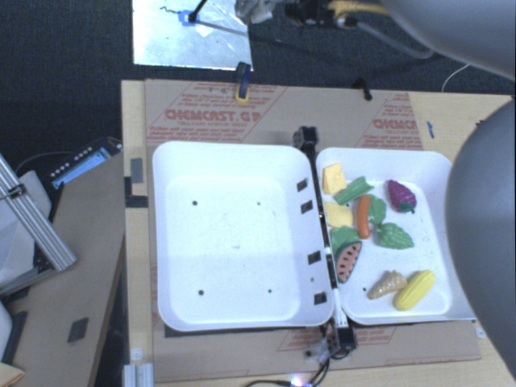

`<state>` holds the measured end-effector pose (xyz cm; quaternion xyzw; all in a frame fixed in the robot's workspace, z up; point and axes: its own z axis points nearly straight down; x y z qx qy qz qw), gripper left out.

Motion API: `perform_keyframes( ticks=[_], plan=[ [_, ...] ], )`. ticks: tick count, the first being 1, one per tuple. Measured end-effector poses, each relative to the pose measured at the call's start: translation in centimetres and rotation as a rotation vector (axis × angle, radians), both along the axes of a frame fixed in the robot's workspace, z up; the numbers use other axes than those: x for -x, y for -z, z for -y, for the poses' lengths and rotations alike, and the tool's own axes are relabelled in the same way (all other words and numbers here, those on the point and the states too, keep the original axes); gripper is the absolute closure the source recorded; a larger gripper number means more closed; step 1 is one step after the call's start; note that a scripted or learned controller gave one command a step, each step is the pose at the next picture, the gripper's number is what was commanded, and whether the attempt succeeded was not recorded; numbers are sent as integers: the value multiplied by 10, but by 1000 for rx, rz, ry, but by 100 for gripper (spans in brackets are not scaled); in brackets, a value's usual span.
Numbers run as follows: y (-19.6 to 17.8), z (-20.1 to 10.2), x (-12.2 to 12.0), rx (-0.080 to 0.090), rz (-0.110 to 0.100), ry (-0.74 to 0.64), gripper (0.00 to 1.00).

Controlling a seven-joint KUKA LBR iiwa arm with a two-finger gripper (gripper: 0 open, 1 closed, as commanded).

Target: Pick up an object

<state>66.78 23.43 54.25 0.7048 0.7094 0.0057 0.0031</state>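
— Toys, all in the right bin [429, 252]. Can you list them?

— Along its left side, top to bottom: a yellow block [333, 177], a green pod [353, 190], a yellow chunk [339, 214], a dark green leaf [345, 236] and a watermelon slice [348, 261] leaning against the divider [316, 216].

— And the middle?

— An orange carrot [364, 216] lies lengthwise, touching the pod at its top end. A purple eggplant [401, 195] sits apart, toward the far wall. A second green leaf [394, 235] lies just beside the carrot.

— Near the front wall?

— A tan cone [386, 283] and a yellow corn-like piece [414, 289], side by side and touching.

— Where is the arm?

— The grey arm [484, 232] looms large and blurred over the right bin's right edge, and more of it crosses the top right corner. Nothing has been lifted; every toy rests on the bin floor.

— Is the gripper released or clenched?

— I cannot tell.

— And the left bin [173, 216]?

— White, joined to the right one by that divider. Both stand on a brown sheet [214, 111] with red lettering.
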Motion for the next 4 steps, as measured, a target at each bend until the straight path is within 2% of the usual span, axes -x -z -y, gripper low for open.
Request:
perform_keyframes(
  ticks=[1, 2, 3, 4],
  plan=[
    [226, 4, 101, 9, -30, 5, 100],
    [162, 0, 34, 1, -3, 3, 100],
    [48, 0, -2, -1, 2, 2, 100],
    [4, 15, 21, 2, -7, 4, 100]
  ],
)
